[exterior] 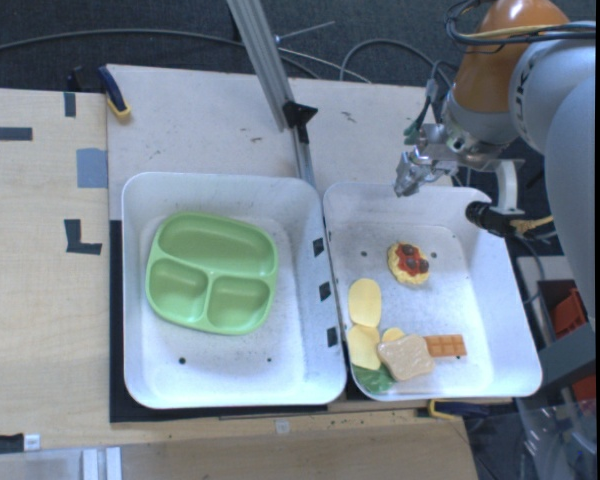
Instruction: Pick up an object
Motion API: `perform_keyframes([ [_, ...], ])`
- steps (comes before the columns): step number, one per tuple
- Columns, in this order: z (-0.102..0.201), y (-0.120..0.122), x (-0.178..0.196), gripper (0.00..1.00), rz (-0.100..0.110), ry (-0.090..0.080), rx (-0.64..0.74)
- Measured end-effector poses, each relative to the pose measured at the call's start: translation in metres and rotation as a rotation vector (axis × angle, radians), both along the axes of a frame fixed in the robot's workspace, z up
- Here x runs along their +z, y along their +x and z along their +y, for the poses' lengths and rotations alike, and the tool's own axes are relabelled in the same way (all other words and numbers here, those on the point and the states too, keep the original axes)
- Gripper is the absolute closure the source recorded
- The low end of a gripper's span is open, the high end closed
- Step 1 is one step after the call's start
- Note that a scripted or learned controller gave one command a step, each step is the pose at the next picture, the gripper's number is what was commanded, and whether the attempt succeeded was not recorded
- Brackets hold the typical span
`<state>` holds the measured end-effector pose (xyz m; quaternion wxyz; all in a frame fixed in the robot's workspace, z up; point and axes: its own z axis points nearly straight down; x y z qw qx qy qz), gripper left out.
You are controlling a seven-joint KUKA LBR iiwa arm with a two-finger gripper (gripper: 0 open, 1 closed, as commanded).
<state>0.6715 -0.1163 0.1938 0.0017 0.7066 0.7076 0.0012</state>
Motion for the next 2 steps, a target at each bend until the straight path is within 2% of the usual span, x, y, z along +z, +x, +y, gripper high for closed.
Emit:
perform_keyframes([
  [1,-0.004,-0.005,0.061,1.00,-0.002,-0.001,0.000],
  [2,0.056,-0.015,0.061,1.00,0.005,0.002,0.005],
])
